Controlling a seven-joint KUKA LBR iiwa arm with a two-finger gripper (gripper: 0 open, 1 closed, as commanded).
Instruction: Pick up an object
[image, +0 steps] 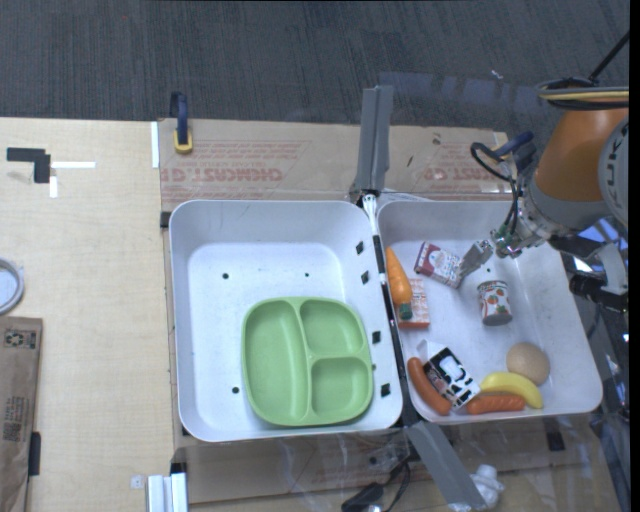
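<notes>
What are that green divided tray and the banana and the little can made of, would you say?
The green tray looks like moulded plastic: uniform matte colour, rounded compartment walls. The banana seems a plastic toy: even yellow, smooth, faintly shiny. The small can appears to have a printed label and a pale top; metal or plastic, too small to tell.

The arm (580, 150) reaches in from the far right, its orange band uppermost, angling down-left to the hand (478, 257).
</notes>
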